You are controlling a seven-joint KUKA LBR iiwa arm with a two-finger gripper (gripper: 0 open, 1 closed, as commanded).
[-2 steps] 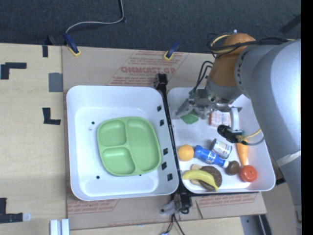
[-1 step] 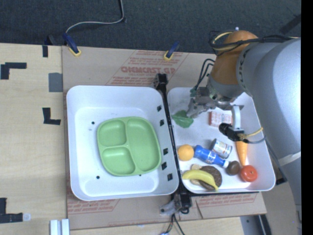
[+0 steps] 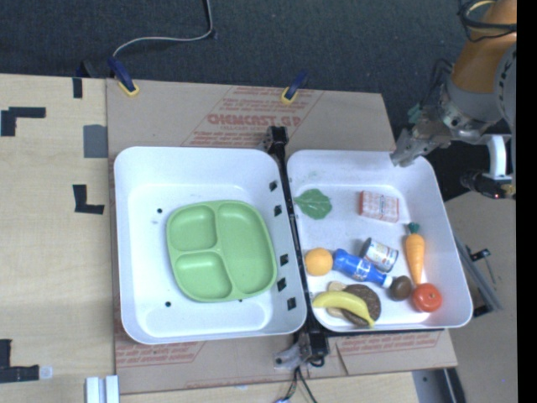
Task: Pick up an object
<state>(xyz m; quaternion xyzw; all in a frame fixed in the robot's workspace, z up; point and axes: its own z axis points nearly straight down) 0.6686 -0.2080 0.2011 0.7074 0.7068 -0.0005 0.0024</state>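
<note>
The right bin (image 3: 331, 168) holds a green leaf (image 3: 314, 203), a pink-and-white packet (image 3: 378, 206), an orange (image 3: 318, 261), a blue bottle (image 3: 359, 267), a small can (image 3: 380, 253), a carrot (image 3: 414, 257), a tomato (image 3: 427, 297), a banana (image 3: 341, 304) and a brown item (image 3: 367, 296). My gripper (image 3: 404, 152) hangs over the bin's far right corner, above and to the right of the packet, with nothing seen in it.
The left bin (image 3: 138, 225) holds a green three-compartment tray (image 3: 221, 249). A black clip (image 3: 276, 135) joins the bins at the back. Cardboard lies under both bins, with a cable behind.
</note>
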